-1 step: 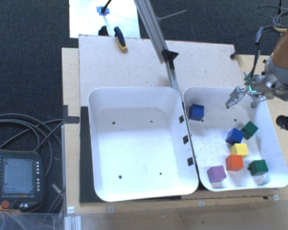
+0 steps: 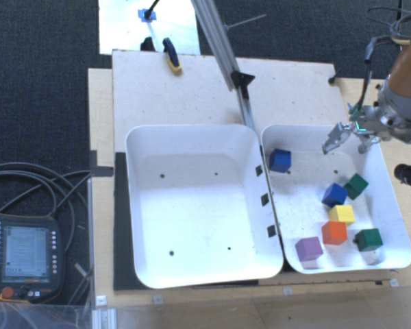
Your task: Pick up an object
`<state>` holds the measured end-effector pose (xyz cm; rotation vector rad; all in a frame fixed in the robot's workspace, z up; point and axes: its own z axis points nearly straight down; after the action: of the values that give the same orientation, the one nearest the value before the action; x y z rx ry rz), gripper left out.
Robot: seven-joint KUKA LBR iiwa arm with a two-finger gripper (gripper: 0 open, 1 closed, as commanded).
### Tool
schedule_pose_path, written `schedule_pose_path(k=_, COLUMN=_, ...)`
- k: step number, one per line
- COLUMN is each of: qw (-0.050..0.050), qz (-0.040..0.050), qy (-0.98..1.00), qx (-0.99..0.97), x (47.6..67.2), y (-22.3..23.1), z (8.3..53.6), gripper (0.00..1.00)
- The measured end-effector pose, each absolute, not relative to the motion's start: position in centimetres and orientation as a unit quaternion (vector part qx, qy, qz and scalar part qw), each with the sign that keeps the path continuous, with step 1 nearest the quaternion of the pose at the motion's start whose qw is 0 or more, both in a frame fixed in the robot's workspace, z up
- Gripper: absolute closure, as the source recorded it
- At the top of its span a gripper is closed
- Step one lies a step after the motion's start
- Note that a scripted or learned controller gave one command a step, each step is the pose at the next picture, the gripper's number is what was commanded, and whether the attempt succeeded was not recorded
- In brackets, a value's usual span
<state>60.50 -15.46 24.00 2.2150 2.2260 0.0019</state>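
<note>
Bench bins [image 2: 192,142]: right, coloured blocks [image 2: 334,233].

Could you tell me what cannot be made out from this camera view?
- Tool: too small and blurred to tell open from shut.
- Arm: cut off by the right edge.
- Pendant screen: too small to read.
- Lower green cube: its base blurs into the bin wall.

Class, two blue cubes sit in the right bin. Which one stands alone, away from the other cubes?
The blue cube by the bin's left wall, near the far end; the other blue cube sits among the coloured cluster.
</note>
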Motion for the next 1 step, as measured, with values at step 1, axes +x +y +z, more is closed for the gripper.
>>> schedule_pose_path(k=1, qw=-0.001, qz=-0.0007, qy=0.708, qx=0.706, x=60.18, y=-15.72, z=19.8, gripper=0.0)
